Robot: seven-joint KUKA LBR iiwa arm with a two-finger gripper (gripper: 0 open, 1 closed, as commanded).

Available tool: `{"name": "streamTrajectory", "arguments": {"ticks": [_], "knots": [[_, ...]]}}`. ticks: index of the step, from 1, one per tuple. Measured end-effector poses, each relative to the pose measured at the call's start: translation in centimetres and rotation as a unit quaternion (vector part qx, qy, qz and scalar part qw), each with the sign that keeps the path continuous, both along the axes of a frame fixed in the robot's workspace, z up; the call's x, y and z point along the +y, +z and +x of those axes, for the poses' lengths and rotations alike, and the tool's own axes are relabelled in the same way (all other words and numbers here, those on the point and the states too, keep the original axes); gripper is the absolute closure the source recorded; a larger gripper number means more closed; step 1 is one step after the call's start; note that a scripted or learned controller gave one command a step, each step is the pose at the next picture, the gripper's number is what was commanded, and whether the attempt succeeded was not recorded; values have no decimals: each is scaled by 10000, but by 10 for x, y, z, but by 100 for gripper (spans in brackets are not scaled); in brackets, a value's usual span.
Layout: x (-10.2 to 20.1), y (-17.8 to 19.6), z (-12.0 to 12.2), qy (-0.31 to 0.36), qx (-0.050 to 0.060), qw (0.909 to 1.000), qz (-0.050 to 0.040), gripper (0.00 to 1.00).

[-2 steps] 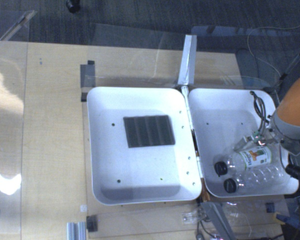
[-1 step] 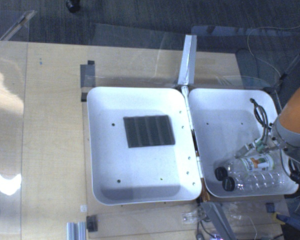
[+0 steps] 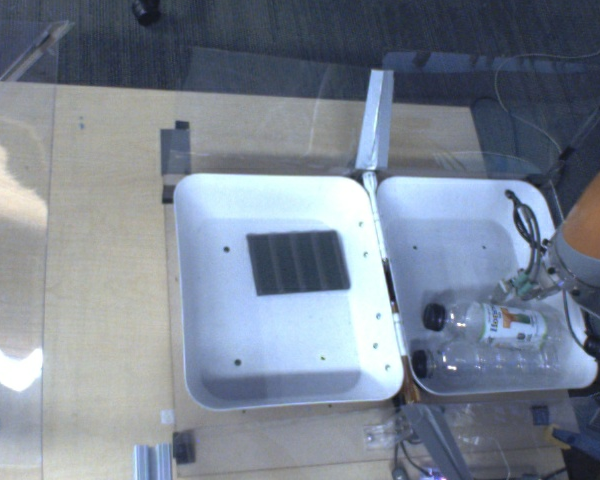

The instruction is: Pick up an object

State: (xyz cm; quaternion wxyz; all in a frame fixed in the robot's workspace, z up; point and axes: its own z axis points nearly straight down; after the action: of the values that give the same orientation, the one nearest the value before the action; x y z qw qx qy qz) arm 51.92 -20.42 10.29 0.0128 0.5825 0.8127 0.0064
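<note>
Camera view: my gripper [image 3: 525, 286] low in right bin [image 3: 450, 218], near right wall, arm entering from right edge. Finger state: cannot tell, too small and cluttered by cables.

Candidate objects: clear bottle with label [image 3: 490, 325], black cap pointing left, lying just beside and below gripper. Second clear bottle [image 3: 480, 361] lying along bin's near wall, touching or nearly touching first.

Left bin [image 3: 210, 268] carries dark ribbed pad [image 3: 298, 262].

Step, my read: approach/descent onto labelled bottle, no grasp confirmed. Next: centre over bottle body, straddle across its width, close, lift.
</note>
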Motion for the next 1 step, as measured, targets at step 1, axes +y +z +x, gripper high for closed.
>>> {"name": "streamTrajectory", "arguments": {"ticks": [1], "knots": [[-1,16,27,-1539,104,9880,38,100]]}}
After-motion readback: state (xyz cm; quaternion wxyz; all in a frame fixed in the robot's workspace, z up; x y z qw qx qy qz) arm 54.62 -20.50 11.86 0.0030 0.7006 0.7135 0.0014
